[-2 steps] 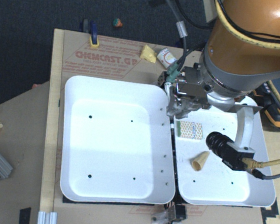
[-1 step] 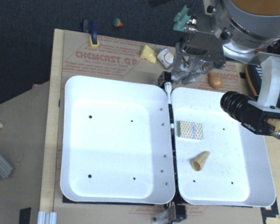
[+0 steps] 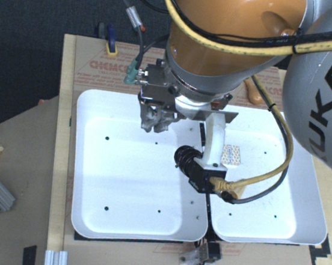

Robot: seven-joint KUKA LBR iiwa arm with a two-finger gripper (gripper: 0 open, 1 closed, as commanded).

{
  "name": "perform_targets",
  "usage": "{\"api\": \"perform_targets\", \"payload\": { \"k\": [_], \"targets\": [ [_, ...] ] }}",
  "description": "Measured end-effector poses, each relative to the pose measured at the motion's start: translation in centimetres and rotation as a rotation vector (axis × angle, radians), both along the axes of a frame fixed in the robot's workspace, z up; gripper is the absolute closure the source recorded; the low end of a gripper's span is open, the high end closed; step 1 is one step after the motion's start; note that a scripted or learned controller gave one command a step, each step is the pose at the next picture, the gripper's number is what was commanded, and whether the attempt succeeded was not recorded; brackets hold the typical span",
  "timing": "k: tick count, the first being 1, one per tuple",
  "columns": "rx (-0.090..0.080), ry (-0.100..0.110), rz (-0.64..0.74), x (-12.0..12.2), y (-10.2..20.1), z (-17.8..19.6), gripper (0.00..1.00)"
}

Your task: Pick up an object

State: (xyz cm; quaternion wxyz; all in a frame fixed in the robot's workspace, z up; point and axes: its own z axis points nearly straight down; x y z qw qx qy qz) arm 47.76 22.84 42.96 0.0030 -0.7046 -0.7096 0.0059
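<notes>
Hanging over the upper part of the left bin (image 3: 91,149), near frame centre, the hand (image 3: 154,121) points down with nothing visibly between its fingers; whether they are spread or pressed together I cannot tell. A small patterned packet (image 3: 231,155) lies in the right bin (image 3: 290,200), right of centre.

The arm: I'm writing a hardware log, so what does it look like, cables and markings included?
The arm is grey with black KUKA lettering and a glossy orange band. A yellow cable and black cables run along it. The tool is dark grey metal.
</notes>
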Motion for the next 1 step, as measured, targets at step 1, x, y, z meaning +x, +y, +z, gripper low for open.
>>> {"api": "perform_targets", "payload": {
  "k": [1],
  "targets": [
    [0.011, -0.026, -0.005, 0.18, -0.4, 11.24, 1.0]
  ]
}}
